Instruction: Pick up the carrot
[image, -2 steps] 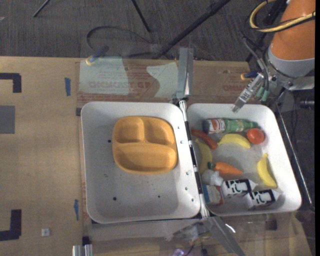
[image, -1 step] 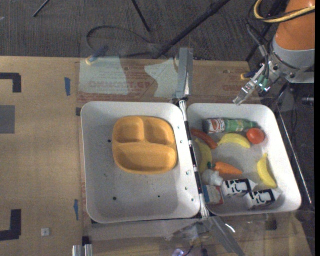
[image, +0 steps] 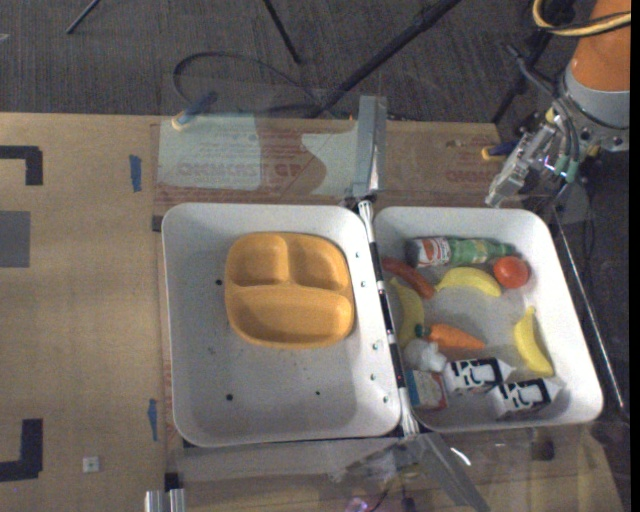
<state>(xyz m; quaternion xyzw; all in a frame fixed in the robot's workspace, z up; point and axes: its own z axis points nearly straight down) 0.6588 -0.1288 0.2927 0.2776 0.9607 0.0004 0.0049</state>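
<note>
The carrot (image: 454, 337), orange with a small green end on its left, lies on the floor of the right bin (image: 572, 330), near its middle. My gripper (image: 513, 172) hangs above the bench beyond the right bin's far edge, well up and to the right of the carrot. Nothing shows between its fingers.
The right bin also holds a green bottle (image: 455, 250), a red chili (image: 409, 277), bananas (image: 470, 282) (image: 530, 342) (image: 408, 311), a small red tomato (image: 511, 271) and milk cartons (image: 472, 375) (image: 522, 396). The left bin (image: 190, 350) carries an orange divided plate (image: 289, 289).
</note>
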